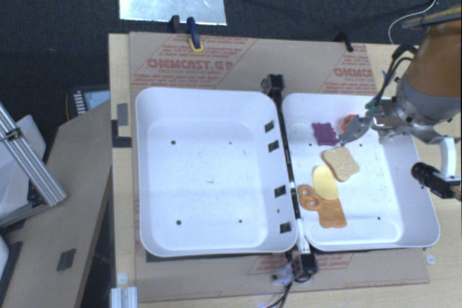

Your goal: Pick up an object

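Several toy food items lie in the right bin: a purple piece, a tan bread slice, a yellow round piece, a small orange pretzel shape and an orange flat piece. My gripper hangs over the bin's upper middle, just right of the purple piece and above the bread slice. A red-orange bit shows at its tip, too small to identify.
The left bin sits beside the right one, with a black clip strip along the shared edge. A cardboard sheet lies under both bins. A black fitting juts over the right bin's right edge.
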